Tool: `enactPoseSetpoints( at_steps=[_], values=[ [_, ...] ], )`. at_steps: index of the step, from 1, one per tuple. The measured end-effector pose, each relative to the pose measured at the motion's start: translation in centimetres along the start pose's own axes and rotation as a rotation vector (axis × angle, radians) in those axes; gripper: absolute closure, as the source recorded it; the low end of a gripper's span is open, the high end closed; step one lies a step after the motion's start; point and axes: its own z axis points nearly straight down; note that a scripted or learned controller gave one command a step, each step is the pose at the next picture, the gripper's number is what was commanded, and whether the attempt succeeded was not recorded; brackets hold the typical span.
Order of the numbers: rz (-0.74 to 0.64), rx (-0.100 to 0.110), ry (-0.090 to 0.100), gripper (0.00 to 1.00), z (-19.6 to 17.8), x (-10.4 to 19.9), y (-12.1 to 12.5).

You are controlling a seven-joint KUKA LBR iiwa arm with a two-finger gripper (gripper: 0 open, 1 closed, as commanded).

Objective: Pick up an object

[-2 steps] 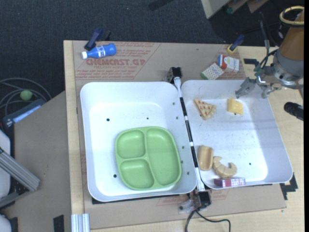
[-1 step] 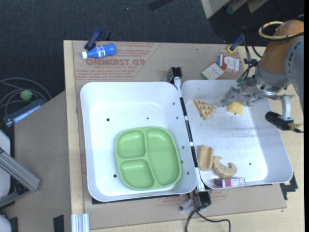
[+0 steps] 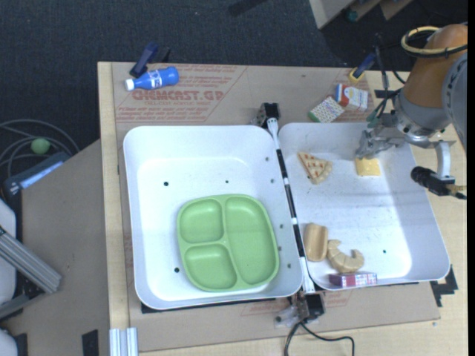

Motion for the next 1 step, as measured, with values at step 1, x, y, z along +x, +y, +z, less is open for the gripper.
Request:
enactPoseSetpoints(
  at_steps=[1],
  values=[
    [0.002,0.002,-0.001,1.0,-9.28,-2.39,-2.8]
  ],
)
